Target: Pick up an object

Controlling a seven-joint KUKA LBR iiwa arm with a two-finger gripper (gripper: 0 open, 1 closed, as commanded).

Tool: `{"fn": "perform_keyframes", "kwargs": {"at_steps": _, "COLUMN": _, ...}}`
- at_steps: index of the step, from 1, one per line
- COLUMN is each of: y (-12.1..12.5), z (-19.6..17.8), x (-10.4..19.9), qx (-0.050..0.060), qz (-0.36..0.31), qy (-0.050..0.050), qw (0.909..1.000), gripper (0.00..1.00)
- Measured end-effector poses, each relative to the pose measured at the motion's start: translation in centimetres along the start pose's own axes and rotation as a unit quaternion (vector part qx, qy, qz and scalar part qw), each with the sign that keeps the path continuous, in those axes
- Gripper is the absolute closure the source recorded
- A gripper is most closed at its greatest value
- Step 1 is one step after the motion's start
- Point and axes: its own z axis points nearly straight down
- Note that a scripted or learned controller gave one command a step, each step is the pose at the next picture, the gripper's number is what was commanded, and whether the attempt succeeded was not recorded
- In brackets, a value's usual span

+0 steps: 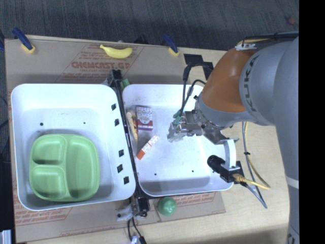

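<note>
**A:** Where is your grey and orange arm [244, 85] working?

**B:** Its metal two-finger gripper [179, 130] hangs over the middle of the right white plastic bin [172, 184], likely because that's where the loose items lie. You can't tell from this angle how far apart the jaws stand, and nothing is visibly caught between them.

**A:** What could you pick?

**B:** Nearest is the small white and orange tube [147, 147], lying slantwise just left of the gripper. Further left is the small purple and white carton [144, 117], and a pale stick-like item [133, 125] against the bin's left wall.

**A:** Anything in your way?

**B:** Those last two sit close to the wall, so I'd judge the tube the easier reach. Elsewhere, the green sectioned plastic tray [64, 165] fills the left white bin [61, 93], a yellow banana [116, 50] rests on the cardboard behind, and a green ball [166, 206] sits in front.
</note>
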Motion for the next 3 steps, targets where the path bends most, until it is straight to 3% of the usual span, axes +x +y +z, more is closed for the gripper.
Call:
{"fn": "perform_keyframes", "kwargs": {"at_steps": 1, "y": 0.0, "z": 0.0, "x": 0.0, "qx": 0.0, "qz": 0.0, "qy": 0.0, "qw": 1.0, "gripper": 0.0}}
{"fn": "perform_keyframes", "kwargs": {"at_steps": 2, "y": 3.6, "z": 9.0, "x": 0.2, "qx": 0.003, "qz": 0.0, "qy": 0.001, "qw": 1.0, "gripper": 0.0}}
{"fn": "perform_keyframes", "kwargs": {"at_steps": 3, "y": -3.4, "z": 10.8, "x": -6.2, "qx": -0.001, "qz": 0.002, "qy": 0.001, "qw": 1.0, "gripper": 0.0}}
